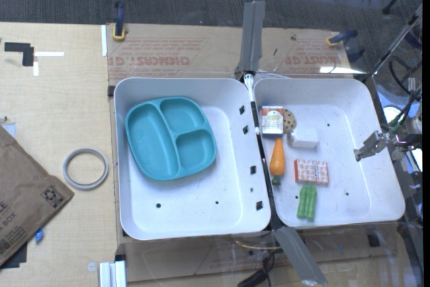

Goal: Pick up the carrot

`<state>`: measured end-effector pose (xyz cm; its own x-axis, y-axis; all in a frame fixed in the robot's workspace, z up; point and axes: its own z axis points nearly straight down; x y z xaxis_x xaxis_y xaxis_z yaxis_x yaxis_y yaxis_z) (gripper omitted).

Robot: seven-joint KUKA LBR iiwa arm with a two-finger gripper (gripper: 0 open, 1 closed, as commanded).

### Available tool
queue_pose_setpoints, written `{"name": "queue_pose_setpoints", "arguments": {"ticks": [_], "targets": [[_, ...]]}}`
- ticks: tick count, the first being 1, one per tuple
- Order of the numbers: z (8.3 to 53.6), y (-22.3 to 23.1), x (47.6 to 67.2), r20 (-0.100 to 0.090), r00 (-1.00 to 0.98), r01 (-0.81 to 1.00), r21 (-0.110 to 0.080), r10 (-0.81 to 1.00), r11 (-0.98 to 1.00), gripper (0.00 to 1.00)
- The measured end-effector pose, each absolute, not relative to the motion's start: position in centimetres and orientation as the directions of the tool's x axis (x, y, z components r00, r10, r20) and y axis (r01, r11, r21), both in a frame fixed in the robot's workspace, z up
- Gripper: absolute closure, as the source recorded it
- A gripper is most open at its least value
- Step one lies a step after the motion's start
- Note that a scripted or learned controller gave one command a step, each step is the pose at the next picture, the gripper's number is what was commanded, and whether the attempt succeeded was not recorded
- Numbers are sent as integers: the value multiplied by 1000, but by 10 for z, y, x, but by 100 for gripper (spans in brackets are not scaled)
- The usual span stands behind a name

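Two shallow white bins [134,212] sit on my table; the small orange carrot [277,156] lies just left of the red carton [312,172]. I cannot tell the gripper's [368,146] state.

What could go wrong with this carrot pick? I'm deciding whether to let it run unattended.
1. The carrot lies right by the bin's left wall, so a finger could hit the wall.
2. A box touches its top end and a red packet lies close right; either might get nudged or grabbed.
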<state>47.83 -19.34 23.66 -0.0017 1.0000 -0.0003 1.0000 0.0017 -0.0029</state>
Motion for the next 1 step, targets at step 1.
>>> {"name": "queue_pose_setpoints", "arguments": {"ticks": [1], "targets": [[279, -149, 485, -1, -114, 994, 0, 994, 114, 0]]}}
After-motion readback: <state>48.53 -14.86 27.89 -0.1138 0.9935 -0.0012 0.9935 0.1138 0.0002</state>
